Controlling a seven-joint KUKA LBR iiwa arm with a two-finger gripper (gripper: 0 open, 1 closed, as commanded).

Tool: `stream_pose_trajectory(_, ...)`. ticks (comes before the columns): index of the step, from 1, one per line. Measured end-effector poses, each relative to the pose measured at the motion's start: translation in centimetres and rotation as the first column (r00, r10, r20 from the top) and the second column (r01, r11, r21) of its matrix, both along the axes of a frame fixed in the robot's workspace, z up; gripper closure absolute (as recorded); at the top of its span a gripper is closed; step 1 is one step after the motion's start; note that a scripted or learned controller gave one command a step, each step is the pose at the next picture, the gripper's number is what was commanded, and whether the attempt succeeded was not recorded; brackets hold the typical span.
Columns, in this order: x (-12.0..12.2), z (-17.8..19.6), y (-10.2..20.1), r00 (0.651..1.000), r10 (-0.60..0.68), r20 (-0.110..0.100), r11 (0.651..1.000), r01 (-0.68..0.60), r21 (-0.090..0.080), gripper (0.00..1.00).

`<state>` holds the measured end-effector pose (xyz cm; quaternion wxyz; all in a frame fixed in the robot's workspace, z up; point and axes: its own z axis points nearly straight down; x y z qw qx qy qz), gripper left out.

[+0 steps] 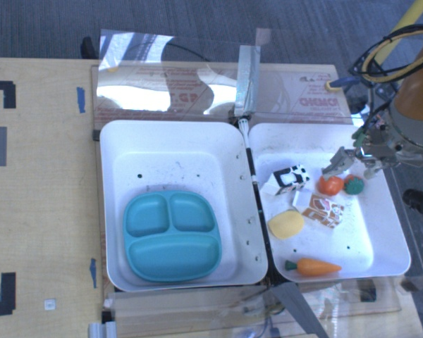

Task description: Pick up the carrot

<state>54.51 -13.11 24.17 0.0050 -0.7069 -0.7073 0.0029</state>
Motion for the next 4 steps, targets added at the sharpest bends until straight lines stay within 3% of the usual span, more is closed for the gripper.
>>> stream_pose_trajectory(1, 2.7, -15.6, -2.0, 0.999, -0.045, 0.013, 0.999, 0.045, -0.002, 0.0)
stream_pose_trajectory(2, -2.4, -15.5, 1.1, 0.997, -0.071, 0.015, 0.997, 0.071, -0.003, 0.0)
stream_pose_trajectory(3, 2.2, -14.9, -7.6, 0.996, -0.085, -0.001, 0.996, 0.085, 0.012, 0.0)
stream_pose_trajectory(4, 3.4, -15.6, -4.6, 0.945, -0.327, 0.012, 0.945, 0.327, -0.003, 0.0)
